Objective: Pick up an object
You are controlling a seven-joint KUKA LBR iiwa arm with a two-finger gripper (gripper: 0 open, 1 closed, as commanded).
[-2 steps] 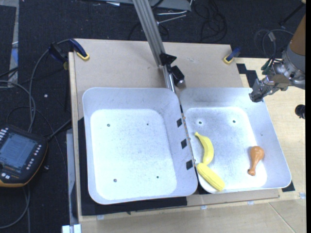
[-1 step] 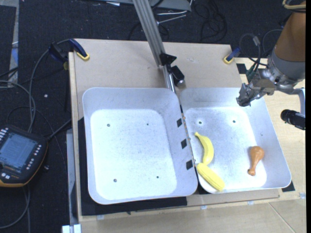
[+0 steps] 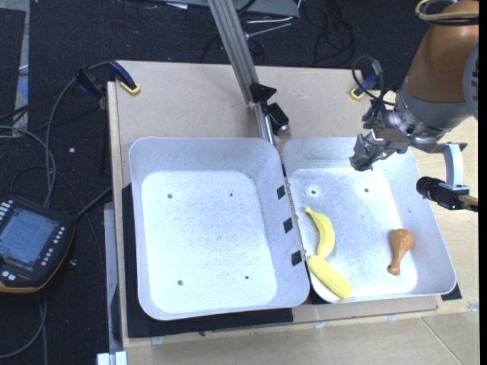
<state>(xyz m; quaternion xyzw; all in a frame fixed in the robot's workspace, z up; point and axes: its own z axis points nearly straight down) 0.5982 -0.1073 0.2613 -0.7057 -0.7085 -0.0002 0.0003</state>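
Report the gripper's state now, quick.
Gripper: open or shut cannot be told; it sits above the right bin's far end, with nothing visibly held, apart from the banana and drumstick.

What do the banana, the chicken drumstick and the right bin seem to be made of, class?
Banana: probably moulded plastic; even yellow, smooth, slight sheen. Chicken drumstick: likely plastic or rubber; uniform orange-brown, no real meat texture. Right bin: seems thin formed plastic or painted sheet; matte white, rounded corners, dark speckling from wear.

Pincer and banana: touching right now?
Apart. The camera view shows the pincer near the bin's far edge, bare white floor separating it from the banana.
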